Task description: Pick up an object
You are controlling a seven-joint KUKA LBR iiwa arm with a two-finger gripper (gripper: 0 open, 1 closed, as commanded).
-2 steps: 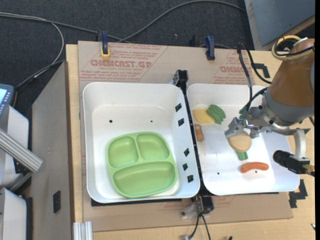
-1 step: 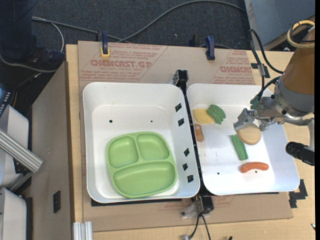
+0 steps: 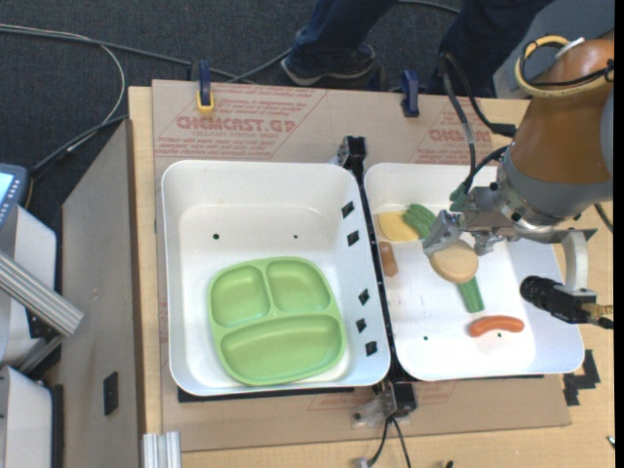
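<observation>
My gripper (image 3: 460, 241) hangs low over the right bin (image 3: 546, 354), open, one finger (image 3: 438, 236) to the left and the other to the right. Just below it lies a tan rounded food piece (image 3: 454, 263), its top edge reaching in between the fingertips. A green stick-shaped piece (image 3: 472, 294) lies under the tan piece towards the front. A red-orange sausage (image 3: 495, 327) lies nearer the front. A yellow piece (image 3: 394, 226) and a green leafy piece (image 3: 421, 219) lie to the gripper's left, and a small brown piece (image 3: 388, 258) sits by the bin's left wall.
The left bin (image 3: 185, 261) holds a green divided plate (image 3: 278, 320). A black divider with clips (image 3: 361, 261) runs between the bins. The arm's orange band (image 3: 570, 115) and a black cable fitting (image 3: 554, 298) overhang the right bin's right side.
</observation>
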